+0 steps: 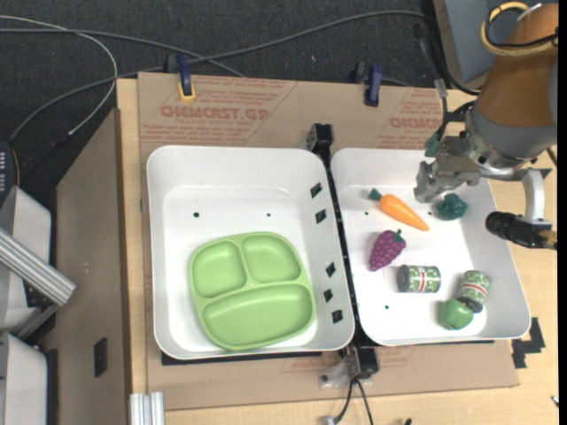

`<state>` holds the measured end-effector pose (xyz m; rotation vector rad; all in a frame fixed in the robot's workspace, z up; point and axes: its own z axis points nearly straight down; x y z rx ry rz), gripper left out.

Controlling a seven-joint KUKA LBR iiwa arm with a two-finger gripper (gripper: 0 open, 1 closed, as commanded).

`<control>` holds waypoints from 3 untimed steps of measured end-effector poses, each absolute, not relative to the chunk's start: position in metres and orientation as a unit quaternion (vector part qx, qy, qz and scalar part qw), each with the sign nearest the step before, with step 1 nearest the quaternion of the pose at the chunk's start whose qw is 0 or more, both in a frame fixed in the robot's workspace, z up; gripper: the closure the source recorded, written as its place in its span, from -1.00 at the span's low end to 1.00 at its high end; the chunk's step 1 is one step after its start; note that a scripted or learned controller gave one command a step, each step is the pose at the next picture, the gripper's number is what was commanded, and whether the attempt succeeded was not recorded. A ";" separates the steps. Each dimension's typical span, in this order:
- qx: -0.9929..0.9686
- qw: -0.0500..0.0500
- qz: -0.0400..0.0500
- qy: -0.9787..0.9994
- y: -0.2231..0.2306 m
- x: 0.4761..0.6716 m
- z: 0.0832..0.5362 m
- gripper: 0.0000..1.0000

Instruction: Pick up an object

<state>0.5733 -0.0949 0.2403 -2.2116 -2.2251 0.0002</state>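
The right bin (496, 326) holds several toy items. An orange carrot (400, 209) lies near its upper middle. Below it sits a purple grape bunch (385, 249). Two small cans (418, 279) (474, 288) and a green pepper (456, 314) lie near the front. A dark teal object (453, 206) rests just right of the carrot. My gripper (431, 189) hangs over the bin's upper part, right above the carrot's right end and beside the teal object. I see nothing held between its fingers.
The left bin (168, 237) carries a green divided plate (252, 289) at its front. Black clips run along the wall between the bins. Blue clamps (185, 76) (373, 85) pin the cardboard at the back. Cables cross the dark floor behind.
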 end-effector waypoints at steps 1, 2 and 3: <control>-0.705 0.003 0.000 -0.710 -0.032 0.574 0.231 1.00; -0.705 0.002 0.000 -0.709 0.025 0.568 0.222 1.00; -0.704 0.000 -0.002 -0.710 0.082 0.574 0.233 1.00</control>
